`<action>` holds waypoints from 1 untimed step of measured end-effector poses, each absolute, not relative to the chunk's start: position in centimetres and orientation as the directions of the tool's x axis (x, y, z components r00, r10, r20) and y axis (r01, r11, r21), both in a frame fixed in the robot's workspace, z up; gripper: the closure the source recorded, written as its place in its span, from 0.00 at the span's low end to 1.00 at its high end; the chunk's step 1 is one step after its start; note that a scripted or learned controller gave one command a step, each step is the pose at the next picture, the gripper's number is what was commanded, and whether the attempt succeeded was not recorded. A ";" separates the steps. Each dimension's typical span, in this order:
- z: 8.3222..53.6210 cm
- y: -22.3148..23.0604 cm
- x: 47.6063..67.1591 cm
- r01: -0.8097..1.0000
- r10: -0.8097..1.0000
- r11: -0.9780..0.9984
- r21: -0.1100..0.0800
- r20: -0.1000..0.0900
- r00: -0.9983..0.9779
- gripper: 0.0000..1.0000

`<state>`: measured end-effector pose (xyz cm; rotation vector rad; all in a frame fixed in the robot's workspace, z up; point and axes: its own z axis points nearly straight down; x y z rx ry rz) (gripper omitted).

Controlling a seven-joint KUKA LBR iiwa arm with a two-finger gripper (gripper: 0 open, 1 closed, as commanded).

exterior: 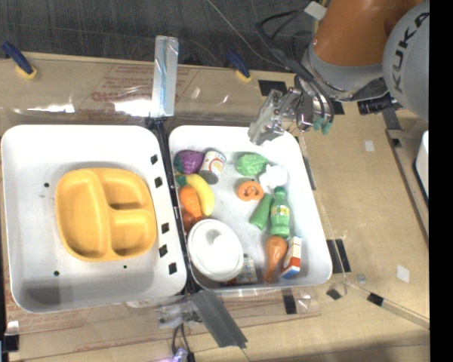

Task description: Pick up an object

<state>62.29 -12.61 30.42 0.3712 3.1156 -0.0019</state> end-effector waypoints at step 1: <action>30.6 -13.0 63.7 0.173 0.173 0.985 -0.001 -0.005 -0.985 1.00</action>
